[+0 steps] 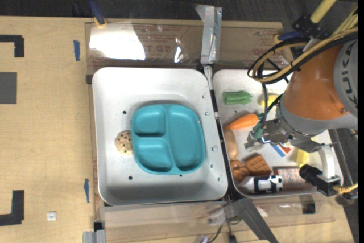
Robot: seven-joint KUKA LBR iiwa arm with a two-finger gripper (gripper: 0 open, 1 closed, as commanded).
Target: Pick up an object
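Observation:
My gripper (257, 139) hangs over the middle of the right bin (242, 78), reaching in from the right under the orange wrist band. An orange carrot (243, 121) lies just up and left of the fingertips. A green piece (236, 98) lies farther back. Close below the gripper sits a brown waffle-like toy (257, 165), with a small brown figure (238, 169) to its left. A black-and-white bottle-like item (267, 182) and a brown tube (290, 177) lie along the front wall. I see nothing clearly between the fingers.
The left bin (108, 88) holds a teal divided plate (168, 138) and a cookie (124, 142) beside it. A tan egg-like object (232, 146) lies against the right bin's left wall. Cables and a yellow rod cross the upper right. A clear plastic panel stands behind the bins.

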